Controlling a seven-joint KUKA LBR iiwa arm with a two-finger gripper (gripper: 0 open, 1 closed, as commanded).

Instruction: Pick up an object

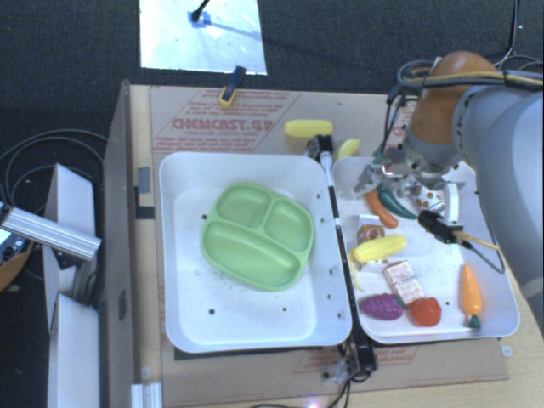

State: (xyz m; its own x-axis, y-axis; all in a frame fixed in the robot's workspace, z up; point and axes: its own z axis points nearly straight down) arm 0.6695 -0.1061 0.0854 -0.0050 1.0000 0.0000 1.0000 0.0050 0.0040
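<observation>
Arm is reaching in from the right, gripper (393, 179) sitting low over the back of the right bin (501, 308), just above the orange carrot-like piece (382, 209) and a teal item (396, 202). Can't tell the pincer state, wrist is blocking it. Nothing is visibly being lifted, so I'm judging this as approach/descent, grasp not yet confirmed. Other candidates are lying nearer the front: corn cob (380, 248), small box (403, 280), purple grapes (382, 306), tomato (425, 312), second carrot (470, 291). Left bin (183, 313) is carrying the green divided plate (257, 235). Next move is probably calling for centring over the orange piece, closing, then a straight lift clear of the neighbours
</observation>
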